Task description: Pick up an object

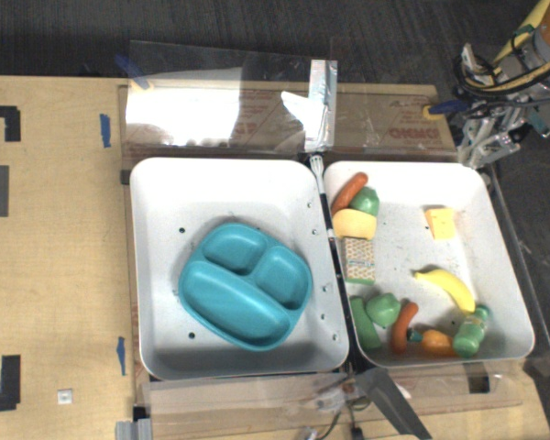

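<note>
The right bin holds several toy foods. A red sausage, a green pepper and a yellow piece lie at its far left. A yellow cheese block sits alone in the middle, and a banana lies nearer the front. Green vegetables, a red carrot, an orange piece and another green piece crowd the front edge. My gripper hangs outside the bin, beyond its far right corner, under a bundle of cables, with nothing seen in it.
The left bin holds a teal divided plate. A patterned flat card lies by the wall between the bins. A clear plastic sheet and a cardboard strip lie behind the bins. Wooden bench extends to the left.
</note>
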`<state>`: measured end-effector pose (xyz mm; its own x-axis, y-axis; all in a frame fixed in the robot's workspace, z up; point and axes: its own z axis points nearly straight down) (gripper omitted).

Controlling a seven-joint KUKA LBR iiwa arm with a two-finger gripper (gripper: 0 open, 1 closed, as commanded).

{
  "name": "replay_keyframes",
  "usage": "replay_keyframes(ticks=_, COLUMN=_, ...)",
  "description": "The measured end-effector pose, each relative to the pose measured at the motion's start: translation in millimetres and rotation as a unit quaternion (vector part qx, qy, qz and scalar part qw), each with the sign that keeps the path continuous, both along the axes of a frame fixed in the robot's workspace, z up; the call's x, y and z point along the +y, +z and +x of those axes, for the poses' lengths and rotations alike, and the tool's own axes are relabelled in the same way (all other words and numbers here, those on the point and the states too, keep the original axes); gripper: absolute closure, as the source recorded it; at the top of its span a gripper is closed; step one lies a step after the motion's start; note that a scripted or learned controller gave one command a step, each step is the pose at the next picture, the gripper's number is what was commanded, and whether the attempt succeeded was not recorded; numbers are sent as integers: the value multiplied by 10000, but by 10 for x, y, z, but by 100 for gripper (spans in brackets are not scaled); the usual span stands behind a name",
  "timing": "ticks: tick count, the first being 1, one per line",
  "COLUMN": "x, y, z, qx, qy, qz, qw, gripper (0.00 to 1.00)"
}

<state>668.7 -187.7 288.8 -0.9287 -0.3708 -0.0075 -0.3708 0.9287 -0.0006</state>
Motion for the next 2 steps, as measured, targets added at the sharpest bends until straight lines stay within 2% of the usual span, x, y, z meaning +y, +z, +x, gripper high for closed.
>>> replay_keyframes(ticks=1, x=396, y=-5, z=1, qx=-3, qy=-8, qz=0, qw=10000, gripper=100)
replay_keyframes(ticks=2, x=736, y=-191, z=-6, qx=9, qy=249, qz=-2, qw=9997, gripper=100)
